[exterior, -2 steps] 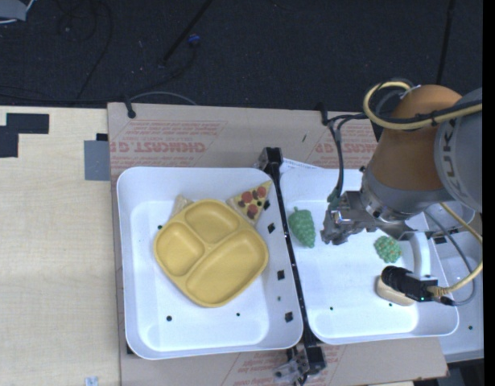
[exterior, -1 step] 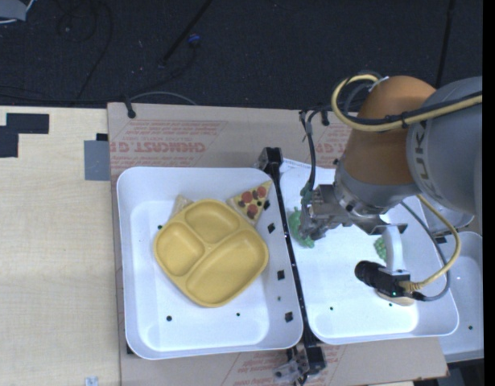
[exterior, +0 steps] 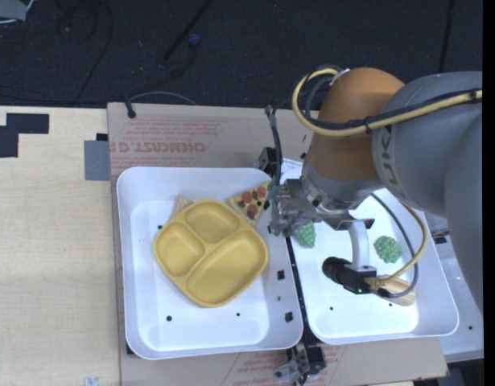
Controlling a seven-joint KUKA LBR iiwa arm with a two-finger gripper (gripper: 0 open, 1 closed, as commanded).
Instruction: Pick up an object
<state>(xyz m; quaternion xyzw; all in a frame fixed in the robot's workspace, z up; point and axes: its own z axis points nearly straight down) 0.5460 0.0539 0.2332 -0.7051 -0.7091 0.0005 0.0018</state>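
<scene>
Over the divider between the bins: gripper (exterior: 289, 215) low, just beside green grape bunch (exterior: 305, 234) in right bin (exterior: 440, 324). Finger state: cannot tell, wrist blocks view. Nothing visibly held. Probably approach step, pre-grasp. Next: centre over bunch, drop, close. Second green bunch (exterior: 387, 248) nearby; yellow plate (exterior: 212, 251) in left bin (exterior: 142, 328).

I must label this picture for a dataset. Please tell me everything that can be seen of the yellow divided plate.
The yellow plate looks like moulded plastic, rounded, with three compartments: two smaller toward the back and one larger in front. It lies flat, turned at an angle, in the left white bin. A pizza-like piece sits just beyond its far right edge; whether they touch I cannot tell.
</scene>
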